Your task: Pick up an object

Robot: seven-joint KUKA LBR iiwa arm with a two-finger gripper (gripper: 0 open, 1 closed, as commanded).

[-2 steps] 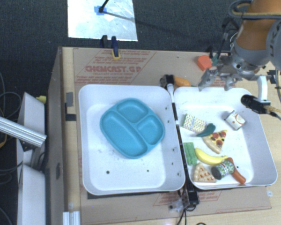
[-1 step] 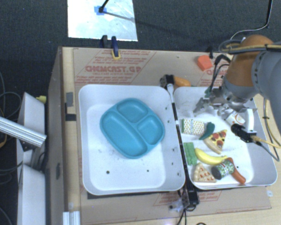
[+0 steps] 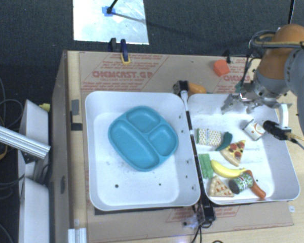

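The things to choose from lie in the right white bin [image 3: 293, 178]: a small white and silver can-like piece [image 3: 253, 129] near the upper right, a pale patterned block [image 3: 209, 136], a pizza slice toy with red dots [image 3: 235, 152], a green strip [image 3: 205, 165], a yellow plastic banana [image 3: 228, 170], a second pizza wedge [image 3: 219, 187] and a dark cylinder [image 3: 239, 183] touching an orange-red sausage shape [image 3: 257, 190]. The two-finger gripper [image 3: 241, 102] hangs over the bin's upper part, nothing visibly between its fingers; whether they stand apart or together I cannot tell. The white and silver piece looks the nearest candidate and lies apart from its neighbours, so a straight descent centred on it seems wise, keeping clear of the bin wall. The crowded lower cluster risks a glancing grip. The left bin [image 3: 99, 189] holds a blue divided plate [image 3: 143, 136].
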